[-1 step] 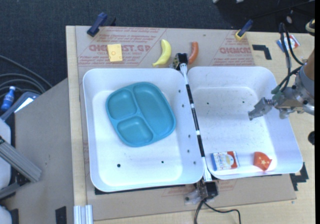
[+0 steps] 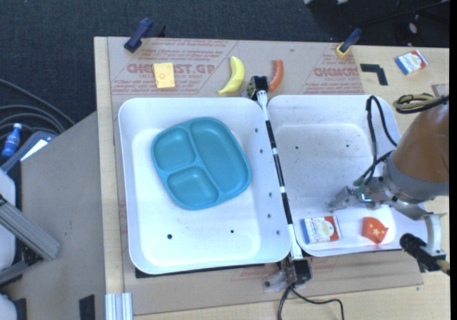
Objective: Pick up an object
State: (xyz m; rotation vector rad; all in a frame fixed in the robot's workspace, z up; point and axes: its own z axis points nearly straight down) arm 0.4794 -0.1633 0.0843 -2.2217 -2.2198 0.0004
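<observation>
My gripper (image 2: 365, 201) hangs over the front part of the right bin (image 2: 314, 126), open, with nothing between its fingers. Just in front of it, on the bin floor, lie a small red object (image 2: 375, 229) and a white packet with a red and blue picture (image 2: 319, 229). The gripper is above and slightly behind both, touching neither. The arm's orange band (image 2: 428, 147) covers the bin's right side. A blue divided plate (image 2: 200, 163) rests in the left bin (image 2: 143, 233).
Behind the bins, on the cardboard, are a yellow banana (image 2: 233, 76), an orange-red piece (image 2: 275, 74) and a yellow tag (image 2: 163, 76). A black hinged divider (image 2: 275, 168) runs between the bins. Cables (image 2: 375, 118) trail over the right bin's far corner.
</observation>
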